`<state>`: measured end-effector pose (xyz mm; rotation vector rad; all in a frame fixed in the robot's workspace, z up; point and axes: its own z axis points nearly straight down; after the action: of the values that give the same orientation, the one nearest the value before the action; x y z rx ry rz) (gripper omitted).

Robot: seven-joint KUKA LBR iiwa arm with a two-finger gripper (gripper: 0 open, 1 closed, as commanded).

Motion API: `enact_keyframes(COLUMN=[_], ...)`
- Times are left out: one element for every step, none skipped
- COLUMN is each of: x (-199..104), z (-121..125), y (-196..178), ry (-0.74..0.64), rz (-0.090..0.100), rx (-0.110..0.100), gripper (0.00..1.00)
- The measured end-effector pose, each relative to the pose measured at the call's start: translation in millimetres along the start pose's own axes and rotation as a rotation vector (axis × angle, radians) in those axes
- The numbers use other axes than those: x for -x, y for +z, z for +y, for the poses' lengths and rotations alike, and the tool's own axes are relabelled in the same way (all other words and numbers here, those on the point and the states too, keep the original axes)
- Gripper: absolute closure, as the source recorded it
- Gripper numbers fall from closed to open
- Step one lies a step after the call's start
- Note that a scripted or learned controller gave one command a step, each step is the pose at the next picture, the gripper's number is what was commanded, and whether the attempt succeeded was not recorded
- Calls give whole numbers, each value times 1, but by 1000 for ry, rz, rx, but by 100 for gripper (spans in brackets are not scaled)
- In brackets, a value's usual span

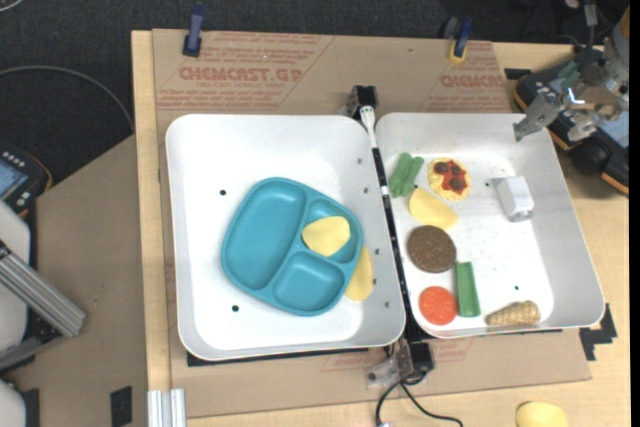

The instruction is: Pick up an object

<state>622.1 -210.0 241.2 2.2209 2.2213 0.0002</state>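
Nearest the camera, in the right-hand shallow white plastic bin, a tan ridged cone-shaped piece lies along the front wall. Beside it sit a flat red-orange disc and an upright-lying green stick, the two just touching. Just beyond them is a round dark-brown disc, smooth and flat, and then a pale yellow wedge resting close against it. Further back lie a small round yellow piece topped with red and dark spots, a pair of green bars tilted near the dividing wall, and a small grey-white block, well apart from the others towards the right.

In the left white bin a glossy teal plastic plate with three compartments lies at a slant. A soft-looking pale yellow lump sits in its right compartment, and a yellow curved piece lies at the plate's right rim.

Both bins rest on a brown cardboard-covered desk.

Farthest away, at the right bin's rear corner, the metal hand hangs over the rim. It holds nothing; whether its fingers are apart or together, I cannot tell.
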Motion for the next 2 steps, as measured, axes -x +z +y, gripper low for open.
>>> enact_keyframes(x=[-88,-167], z=[-87,-145], y=[95,55], ry=[-4,-7], rz=[9,6], rx=[-18,-6], gripper=[0,0])
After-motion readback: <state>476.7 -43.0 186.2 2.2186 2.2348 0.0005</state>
